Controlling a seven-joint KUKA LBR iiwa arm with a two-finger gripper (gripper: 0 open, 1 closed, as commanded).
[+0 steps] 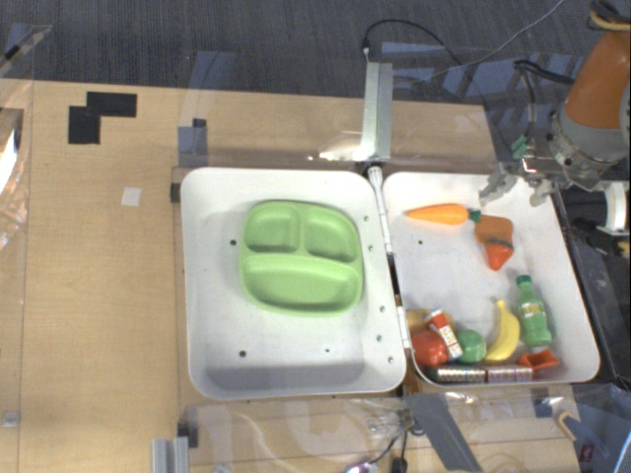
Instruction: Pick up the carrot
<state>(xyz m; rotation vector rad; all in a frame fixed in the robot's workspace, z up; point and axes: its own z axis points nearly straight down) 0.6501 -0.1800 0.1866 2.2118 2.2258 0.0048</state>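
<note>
Orange and tapered, the carrot (438, 215) lies on its side near the far edge of the right bin (582, 335), green tip pointing toward the gripper (516, 182). The gripper hangs over the bin's far right corner (fingers spread, nothing between them), near the carrot's green end but apart from it.

The arm (597, 87) at the far right wears a broad orange band above a pale grey wrist ring. Below it, the end effector (517, 180) is light grey metal with thin splayed fingers and small teal fittings.
</note>
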